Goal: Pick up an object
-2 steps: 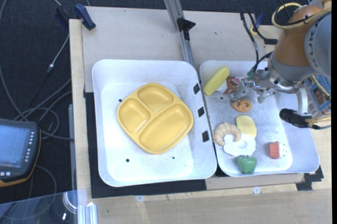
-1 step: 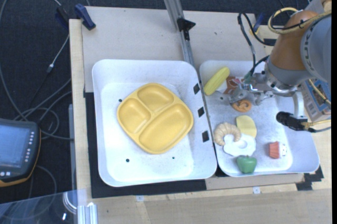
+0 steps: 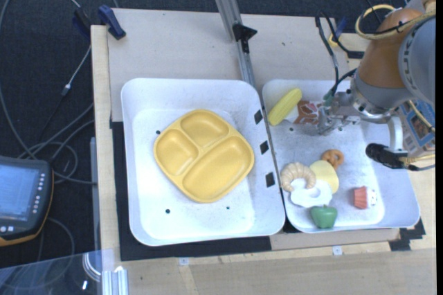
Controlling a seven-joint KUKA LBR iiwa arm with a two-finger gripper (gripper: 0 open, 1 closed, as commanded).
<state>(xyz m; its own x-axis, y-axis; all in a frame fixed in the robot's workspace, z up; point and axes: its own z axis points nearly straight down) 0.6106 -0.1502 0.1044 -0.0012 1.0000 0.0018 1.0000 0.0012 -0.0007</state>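
Camera view, looking down at a slant on a bench with two shallow white bins side by side. The left bin (image 3: 138,148) holds a yellow divided plate (image 3: 203,155) with three compartments, lying flat near the middle. The right bin (image 3: 401,214) holds a scatter of small toy foods. At its far left corner lies a yellow corn cob (image 3: 284,106). Just right of the corn is a small reddish-brown item (image 3: 306,111), too small to identify. Toward the near side sit a tan croissant (image 3: 296,174), a yellow round piece (image 3: 325,174) touching a white fried-egg shape (image 3: 309,196), and a green pepper (image 3: 323,217) at the near edge. A small brown ring (image 3: 333,157), like a pretzel or doughnut, lies near the bin's middle. An orange-and-white piece (image 3: 363,198) sits toward the near right.

The grey arm with its orange band reaches in from the right, and the gripper (image 3: 329,118) hangs low over the far part of the right bin, just right of the reddish-brown item and apart from the corn. Nothing can be seen between its tips, and whether they are spread or closed cannot be told.

Judging by their look, these toys are light, hollow plastic: stiff, smooth and likely to slip or roll. The corn cob seems best taken across its narrow middle. The reddish-brown item, nearest the gripper, looks small enough to skid aside unless squarely straddled.
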